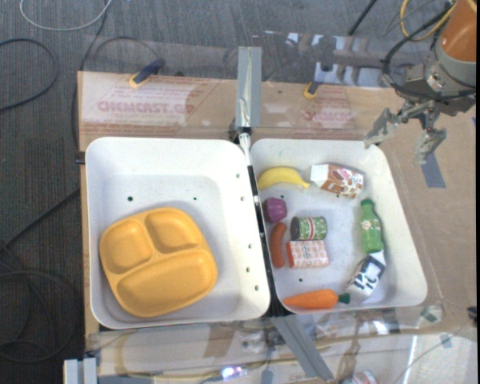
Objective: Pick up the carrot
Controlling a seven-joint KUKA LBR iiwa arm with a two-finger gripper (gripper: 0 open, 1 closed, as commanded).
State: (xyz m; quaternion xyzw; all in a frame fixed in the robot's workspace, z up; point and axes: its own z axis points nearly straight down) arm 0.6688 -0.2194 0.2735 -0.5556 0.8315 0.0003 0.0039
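- The pincer point(406, 131) hangs above the far right corner of the right bin point(406, 238), near its far rim. Its fingers are spread apart and nothing is between them.
- Under the pincer and a little nearer lie the juice carton point(337, 180) and the banana point(282, 178), along the far side of this bin.
- In the middle of the bin are the purple vegetable point(274, 210), a sausage point(278, 244), a small tin point(308, 228) and a red box point(307, 254) — all close together. The green bottle point(370, 226) lies at the right side, and a dark milk carton point(367, 276) is just nearer than it.
- The carrot point(312, 300) lies flat at the near edge of the right bin, its green end pointing right, just beside the milk carton. It is well apart from the pincer.
- The left bin point(144, 166) carries a yellow divided plate point(158, 260).
- I judge that the task is at its beginning: the carrot is not yet touched. What is left is nearly everything — to travel over the bin to the near side, to go down, to close on the carrot and to lift it.
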